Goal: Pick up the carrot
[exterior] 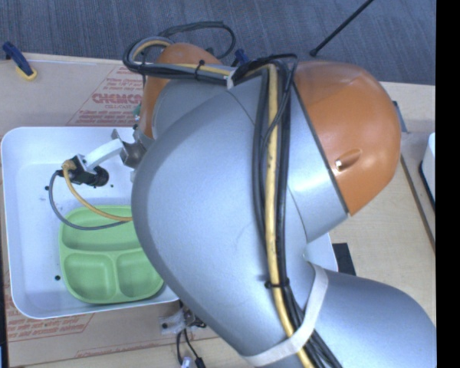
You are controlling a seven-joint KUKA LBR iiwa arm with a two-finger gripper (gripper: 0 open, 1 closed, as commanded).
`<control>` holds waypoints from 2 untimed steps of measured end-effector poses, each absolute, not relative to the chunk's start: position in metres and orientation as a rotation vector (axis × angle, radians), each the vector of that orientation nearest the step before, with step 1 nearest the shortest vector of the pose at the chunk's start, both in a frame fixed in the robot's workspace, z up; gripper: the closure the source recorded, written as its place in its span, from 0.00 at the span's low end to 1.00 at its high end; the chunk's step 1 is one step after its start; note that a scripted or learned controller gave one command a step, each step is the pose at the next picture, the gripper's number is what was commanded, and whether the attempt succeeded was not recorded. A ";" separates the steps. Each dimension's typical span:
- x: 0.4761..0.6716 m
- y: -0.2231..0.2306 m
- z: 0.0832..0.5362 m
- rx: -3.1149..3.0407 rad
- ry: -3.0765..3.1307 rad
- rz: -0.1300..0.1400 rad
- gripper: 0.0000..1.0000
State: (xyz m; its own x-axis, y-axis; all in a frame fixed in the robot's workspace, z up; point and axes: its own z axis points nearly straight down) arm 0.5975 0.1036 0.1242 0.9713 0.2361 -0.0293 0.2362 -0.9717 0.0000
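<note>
My grey arm, with its orange band, fills the middle of the camera view and covers the right part of the left bin and most of the bench beyond it. A small part of my gripper sticks out from under the arm's left edge, over the back of the left bin. A black connector with a yellow and grey cable hangs beside it. A green divided plate lies at the front of that bin, partly under the arm. Whatever lies beneath the arm is hidden.
The left bin's white floor shows bare to the left of the plate. Printed cardboard lies under the bins. A blue clamp sits at the bench's far left corner. Cables loop above the wrist.
</note>
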 end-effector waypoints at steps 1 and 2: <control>0.640 0.178 0.115 3.117 0.384 -0.021 0.00; 0.621 0.113 0.096 3.098 0.533 0.018 0.00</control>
